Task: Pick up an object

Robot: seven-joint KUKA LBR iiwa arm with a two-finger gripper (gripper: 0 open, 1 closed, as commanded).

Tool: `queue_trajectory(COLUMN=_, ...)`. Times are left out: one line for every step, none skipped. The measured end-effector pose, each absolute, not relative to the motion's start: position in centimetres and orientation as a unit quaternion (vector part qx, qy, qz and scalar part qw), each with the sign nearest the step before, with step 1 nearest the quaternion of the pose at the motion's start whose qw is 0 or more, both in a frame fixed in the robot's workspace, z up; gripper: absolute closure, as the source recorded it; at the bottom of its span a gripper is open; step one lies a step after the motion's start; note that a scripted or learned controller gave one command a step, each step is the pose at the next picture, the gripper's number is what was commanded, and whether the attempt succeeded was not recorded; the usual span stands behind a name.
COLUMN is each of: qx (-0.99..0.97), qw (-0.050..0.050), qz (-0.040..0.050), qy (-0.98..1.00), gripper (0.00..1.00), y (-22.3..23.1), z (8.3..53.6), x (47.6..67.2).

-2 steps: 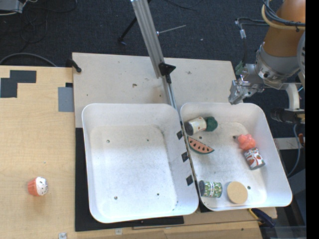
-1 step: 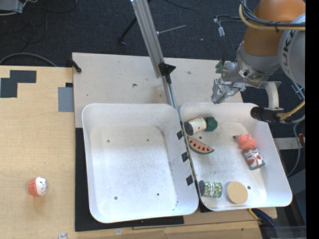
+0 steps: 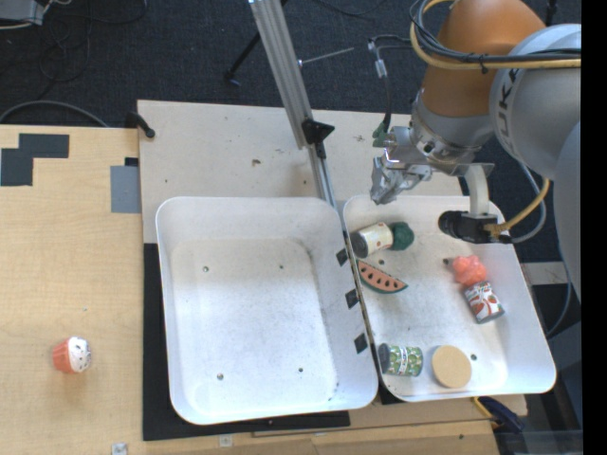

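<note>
- hand [image 3: 387, 186] hangs over the far left corner of the right bin [image 3: 427, 316]; its opening cannot be told.
- likeliest target: cream cylinder [image 3: 372, 239], lying just near of the hand and touching a green ball [image 3: 402, 236].
- risk: the cylinder rolls toward the bin wall, or the ball deflects the grasp.

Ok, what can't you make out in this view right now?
All in the camera view:
Green can: label too small to read.
Red-and-white packet: print too small.
Green object: partly hidden behind the cream cylinder.
Right bin: far corner covered by the arm.
</note>
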State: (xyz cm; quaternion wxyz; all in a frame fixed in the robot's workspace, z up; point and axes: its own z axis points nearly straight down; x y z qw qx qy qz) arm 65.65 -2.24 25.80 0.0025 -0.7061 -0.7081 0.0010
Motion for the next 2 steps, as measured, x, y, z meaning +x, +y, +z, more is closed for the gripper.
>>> queue_trajectory(qx=-0.706, qw=0.002, qz=0.0004, qy=-0.709, gripper=1.00, y=2.9, z=26.1, x=65.5)
queue_trajectory(qx=-0.705, qw=0.003, qz=0.0014, qy=-0.709, gripper=1.00, y=8.9, z=25.7, x=64.9)
